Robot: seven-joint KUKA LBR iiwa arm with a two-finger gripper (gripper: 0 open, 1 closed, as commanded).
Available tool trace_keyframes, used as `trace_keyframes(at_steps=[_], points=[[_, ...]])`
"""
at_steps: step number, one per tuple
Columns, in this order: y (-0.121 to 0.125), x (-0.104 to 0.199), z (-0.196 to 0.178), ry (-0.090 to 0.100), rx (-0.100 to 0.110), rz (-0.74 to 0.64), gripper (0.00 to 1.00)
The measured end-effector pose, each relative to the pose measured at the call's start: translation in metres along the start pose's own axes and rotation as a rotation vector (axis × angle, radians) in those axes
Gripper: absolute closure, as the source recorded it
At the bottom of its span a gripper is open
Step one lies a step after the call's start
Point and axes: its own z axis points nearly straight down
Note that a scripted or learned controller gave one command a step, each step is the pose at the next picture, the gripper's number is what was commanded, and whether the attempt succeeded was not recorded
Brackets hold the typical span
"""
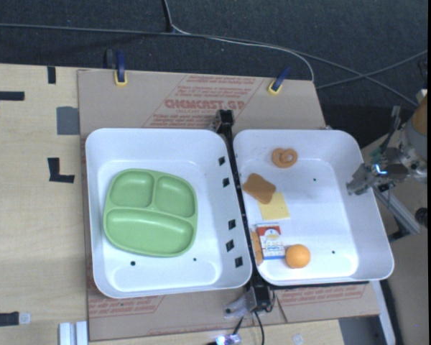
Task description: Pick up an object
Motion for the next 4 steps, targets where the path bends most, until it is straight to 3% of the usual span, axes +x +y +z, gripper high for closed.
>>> trace_keyframes(at_steps=[4], points=[[0.040, 0.203, 0.010, 0.002, 0.005, -0.004, 1.00]])
